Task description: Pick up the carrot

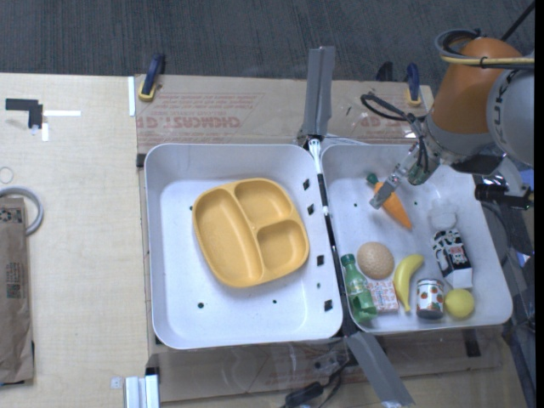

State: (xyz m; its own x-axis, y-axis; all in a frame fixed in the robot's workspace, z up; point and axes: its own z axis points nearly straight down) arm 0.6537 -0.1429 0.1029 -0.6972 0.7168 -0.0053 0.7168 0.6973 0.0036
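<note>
The jaws (393,187) hang low in the right bin (501,266), at its upper middle; they sit at the carrot's (394,206) leafy end, though whether they grip it or how wide they stand I cannot tell; the carrot lies slanted on the bin floor, its orange tip pointing toward 5 o'clock from the jaws. The surface (76,245) is pale wood with brown cardboard (221,109) behind the bins; dark grey carpet (212,15) lies beyond at 12 o'clock. The left bin (170,313) holds a yellow divided plate (251,230).
</note>
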